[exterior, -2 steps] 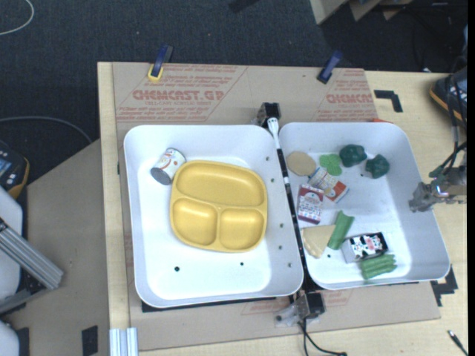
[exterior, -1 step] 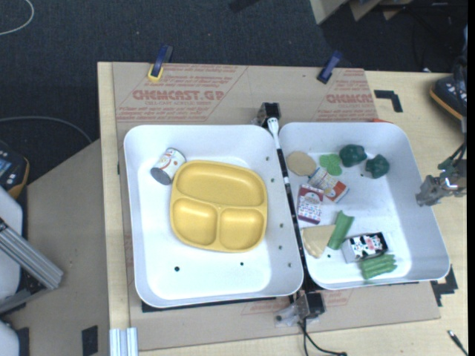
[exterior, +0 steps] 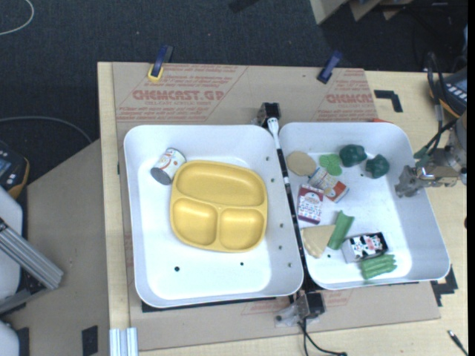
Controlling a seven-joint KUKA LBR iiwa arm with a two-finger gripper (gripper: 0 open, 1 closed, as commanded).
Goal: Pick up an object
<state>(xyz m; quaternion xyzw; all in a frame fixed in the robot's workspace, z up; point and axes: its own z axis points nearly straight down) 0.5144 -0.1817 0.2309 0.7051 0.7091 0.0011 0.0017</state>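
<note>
The right white bin (exterior: 423, 228) holds several small items: two dark green lumps (exterior: 353, 154) (exterior: 377, 166), a tan round piece (exterior: 300, 162), a red and white packet (exterior: 309, 205), a green stick (exterior: 340, 230), a tan wedge (exterior: 318, 240), a black and white carton (exterior: 366, 245) and a light green pod (exterior: 378, 266). My gripper (exterior: 410, 181) hangs over the bin's right side, above bare floor. It is right of the dark green lumps and apart from every item.
The left white bin (exterior: 148, 265) carries a yellow divided plate (exterior: 219, 205) and a small tipped can (exterior: 167, 166) at its upper left. Blue clamps (exterior: 159, 63) (exterior: 329, 67) grip the cardboard at the back. A black divider (exterior: 280, 170) runs between the bins.
</note>
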